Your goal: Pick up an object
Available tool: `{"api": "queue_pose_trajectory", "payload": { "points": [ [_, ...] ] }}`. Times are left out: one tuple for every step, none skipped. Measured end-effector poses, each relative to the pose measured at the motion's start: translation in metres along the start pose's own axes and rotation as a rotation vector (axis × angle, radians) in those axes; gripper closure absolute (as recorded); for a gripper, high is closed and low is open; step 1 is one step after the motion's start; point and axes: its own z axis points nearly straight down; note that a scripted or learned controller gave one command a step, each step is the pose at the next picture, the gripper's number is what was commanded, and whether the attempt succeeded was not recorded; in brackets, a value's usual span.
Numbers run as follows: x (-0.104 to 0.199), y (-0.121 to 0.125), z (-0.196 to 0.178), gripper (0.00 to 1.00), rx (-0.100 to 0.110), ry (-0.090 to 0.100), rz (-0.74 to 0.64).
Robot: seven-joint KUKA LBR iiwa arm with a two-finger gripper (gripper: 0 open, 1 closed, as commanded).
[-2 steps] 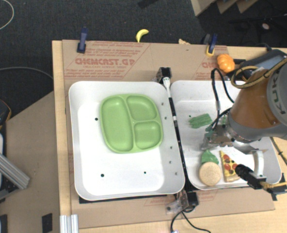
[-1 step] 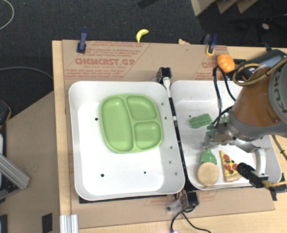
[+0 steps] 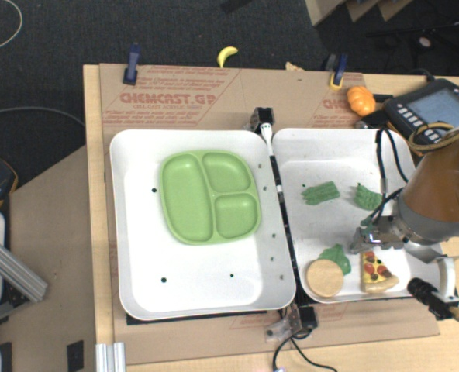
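Observation:
The right bin (image 3: 322,149) holds several toy foods. A green leafy piece (image 3: 320,193) lies near its middle and another green piece (image 3: 367,198) sits to the right of it. A third green piece (image 3: 336,256) touches a round tan cookie (image 3: 324,278) at the front. To the cookie's right lies a pizza slice (image 3: 377,272). My gripper (image 3: 367,237) hangs low over the bin, just above the pizza slice and right of the third green piece. Nothing shows held in it.
The left bin (image 3: 136,208) carries a green divided plate (image 3: 210,196). An orange toy (image 3: 360,100), a yellow banana (image 3: 227,54) and two blue clamps (image 3: 131,66) sit along the bench's back edge. A control pendant (image 3: 431,107) lies at the back right.

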Motion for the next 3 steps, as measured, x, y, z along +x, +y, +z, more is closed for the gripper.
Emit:
{"api": "queue_pose_trajectory", "payload": {
  "points": [
    [0.015,0.012,-0.163,1.0,-0.015,-0.004,-0.008],
    [0.085,0.02,-0.273,1.0,-0.012,0.001,-0.015],
    [0.133,-0.001,-0.217,1.0,0.012,0.003,-0.01]
  ]
}}
